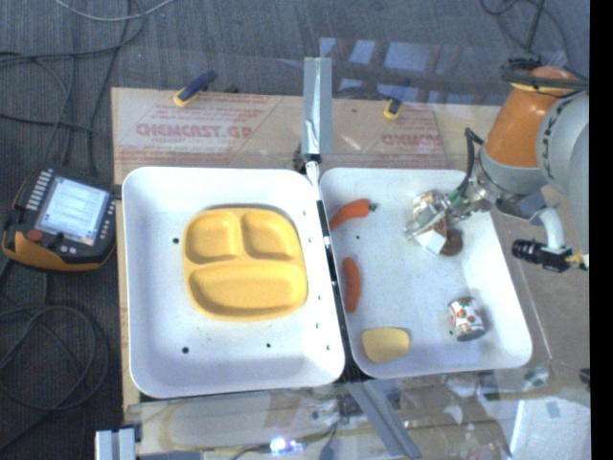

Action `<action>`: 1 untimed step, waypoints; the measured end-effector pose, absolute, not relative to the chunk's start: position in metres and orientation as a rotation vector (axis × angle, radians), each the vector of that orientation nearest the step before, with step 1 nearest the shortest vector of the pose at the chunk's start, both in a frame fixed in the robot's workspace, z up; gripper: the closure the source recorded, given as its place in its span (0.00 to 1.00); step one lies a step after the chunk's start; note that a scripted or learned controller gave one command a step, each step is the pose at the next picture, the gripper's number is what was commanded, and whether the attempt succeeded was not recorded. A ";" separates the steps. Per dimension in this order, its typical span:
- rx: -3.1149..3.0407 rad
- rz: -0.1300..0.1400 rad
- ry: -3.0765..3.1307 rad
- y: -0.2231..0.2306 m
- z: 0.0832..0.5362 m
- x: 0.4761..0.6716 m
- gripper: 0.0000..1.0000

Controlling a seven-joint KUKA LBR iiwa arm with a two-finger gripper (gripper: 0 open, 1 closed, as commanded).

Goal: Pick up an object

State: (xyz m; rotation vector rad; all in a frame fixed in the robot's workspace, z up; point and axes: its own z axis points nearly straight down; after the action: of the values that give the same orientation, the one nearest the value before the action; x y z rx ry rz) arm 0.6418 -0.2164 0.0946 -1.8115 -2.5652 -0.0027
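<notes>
You are seeing the gripper (pixel 433 220) hovering low in the right bin (pixel 508 300), its finger spread unreadable, with a small brown-and-white object (pixel 445 242) lying just beneath, risking a nudge away if the fingers are descending off-centre.

Two shallow white bins: left bin (pixel 153 353), right bin (pixel 498 348). Left bin: one yellow compartment tray (pixel 246 263), three sections. Right bin, five loose items: one carrot (pixel 349 211) near the top-left corner, one sausage (pixel 351 284) along the left edge, one yellow sponge-like block (pixel 385 343) at the bottom edge, one patterned cup (pixel 465 318) toward the bottom-right corner, one small brown-and-white item (pixel 445 241) near the top edge.
</notes>
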 end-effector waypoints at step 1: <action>-1.806 -0.003 -2.565 -0.214 0.104 0.642 1.00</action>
State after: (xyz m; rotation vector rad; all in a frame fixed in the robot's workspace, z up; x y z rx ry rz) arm 0.6416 -0.2135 0.1035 -1.8055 -2.5652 -0.0031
